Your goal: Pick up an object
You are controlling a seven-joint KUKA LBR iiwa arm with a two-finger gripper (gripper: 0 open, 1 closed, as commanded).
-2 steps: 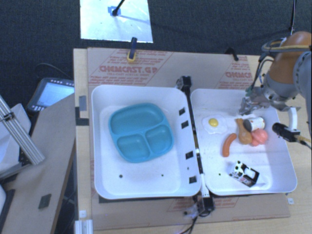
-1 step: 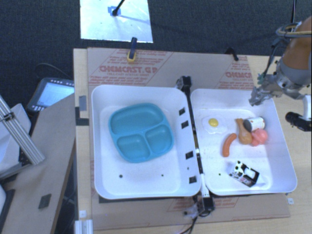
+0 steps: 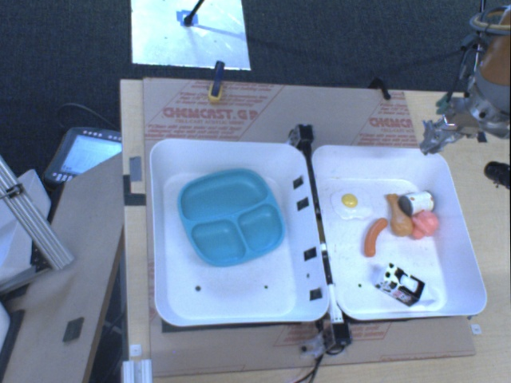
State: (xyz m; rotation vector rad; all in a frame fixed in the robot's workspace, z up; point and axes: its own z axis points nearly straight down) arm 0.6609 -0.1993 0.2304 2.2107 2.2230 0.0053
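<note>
The right bin [image 3: 447,182] holds a toy fried egg [image 3: 349,203], an orange sausage [image 3: 374,237], a brown drumstick [image 3: 398,215], a pink toy [image 3: 426,223], a small grey and white piece [image 3: 416,203] and a black and white block [image 3: 401,284]. My gripper [image 3: 435,136] hangs at the bin's far right corner, above its rim and apart from all the toys. Nothing shows between its fingers.
The left bin [image 3: 160,214] holds a blue divided plate [image 3: 231,215]. A hinge strip [image 3: 313,214] runs between the bins. A yellow clip [image 3: 215,92] lies on the cardboard behind them. A tablet [image 3: 82,153] and a metal rail [image 3: 32,214] sit at the left.
</note>
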